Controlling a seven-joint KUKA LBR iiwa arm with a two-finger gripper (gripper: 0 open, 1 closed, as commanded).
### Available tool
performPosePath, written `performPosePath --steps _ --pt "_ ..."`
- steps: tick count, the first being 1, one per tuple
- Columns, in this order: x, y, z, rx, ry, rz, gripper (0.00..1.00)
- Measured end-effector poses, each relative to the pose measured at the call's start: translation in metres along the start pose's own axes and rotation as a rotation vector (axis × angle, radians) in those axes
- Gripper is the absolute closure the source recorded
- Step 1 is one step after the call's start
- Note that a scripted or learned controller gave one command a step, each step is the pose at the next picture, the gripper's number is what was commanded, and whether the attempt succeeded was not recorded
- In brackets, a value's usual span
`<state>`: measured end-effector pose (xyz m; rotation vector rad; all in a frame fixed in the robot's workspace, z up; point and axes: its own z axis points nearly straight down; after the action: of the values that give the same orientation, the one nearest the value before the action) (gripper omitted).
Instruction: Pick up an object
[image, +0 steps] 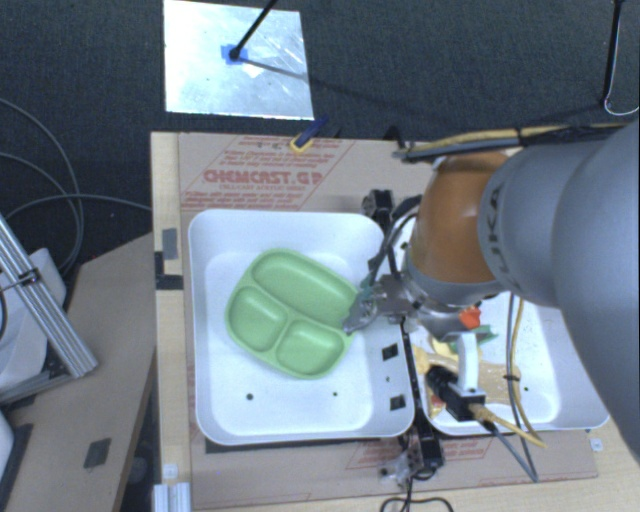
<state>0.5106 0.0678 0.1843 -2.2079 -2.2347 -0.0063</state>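
Inside left bin (215, 400): pale-green three-compartment plate (292, 312); hand (362, 308) grip unclear.

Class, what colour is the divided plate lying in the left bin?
Light green; the divided plate shows plainly in the camera view.

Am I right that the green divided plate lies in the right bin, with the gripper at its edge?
Not quite. In the camera view the green divided plate lies in the left bin, not the right one. The gripper is indeed at the plate's right edge.
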Motion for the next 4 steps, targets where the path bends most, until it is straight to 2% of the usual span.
performPosePath --steps 1,2,3,4 --pt "0.058 0.016 0.103 0.003 -0.004 0.005 0.00" --pt "0.116 0.001 0.100 0.001 -0.014 0.015 0.00" --pt "0.066 0.042 0.098 0.003 0.000 0.013 0.00" --pt "-0.019 0.096 -0.007 -0.012 -0.006 0.017 0.00"
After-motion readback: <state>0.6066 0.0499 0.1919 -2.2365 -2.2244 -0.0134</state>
